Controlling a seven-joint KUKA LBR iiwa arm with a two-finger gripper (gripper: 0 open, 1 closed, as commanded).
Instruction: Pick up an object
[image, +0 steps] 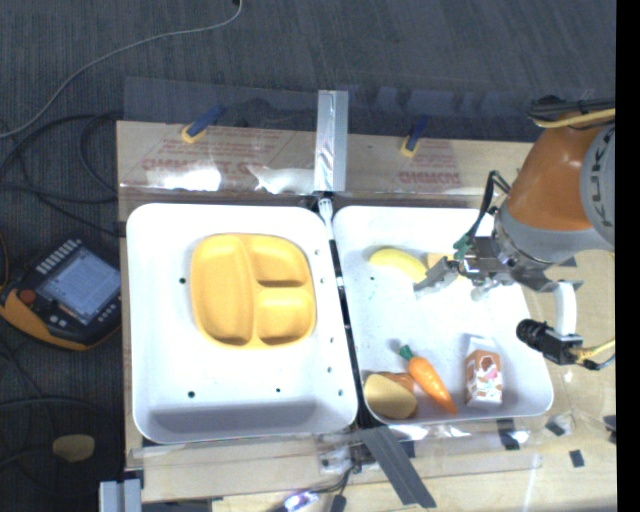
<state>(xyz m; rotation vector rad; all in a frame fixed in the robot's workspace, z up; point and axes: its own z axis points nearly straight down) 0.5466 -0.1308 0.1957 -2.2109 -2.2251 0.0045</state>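
- Nothing is lifted yet: all four objects lie on the floor of the right bin (445, 330).
- Nearest the gripper (447, 275) is the banana (397, 264), just beside it; the carrot (430, 377), the potato (391, 395) and the small carton (483, 376) sit at the bin's near edge.
- Whether the jaws are apart or together, I cannot tell; nothing shows between them.
- Left to do, I judge: grasping and lifting.

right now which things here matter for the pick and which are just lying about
For the pick: tool, banana, carrot, juice carton, potato, right bin.

Lying about: yellow divided tray, left bin, handheld controller on the floor, cables.
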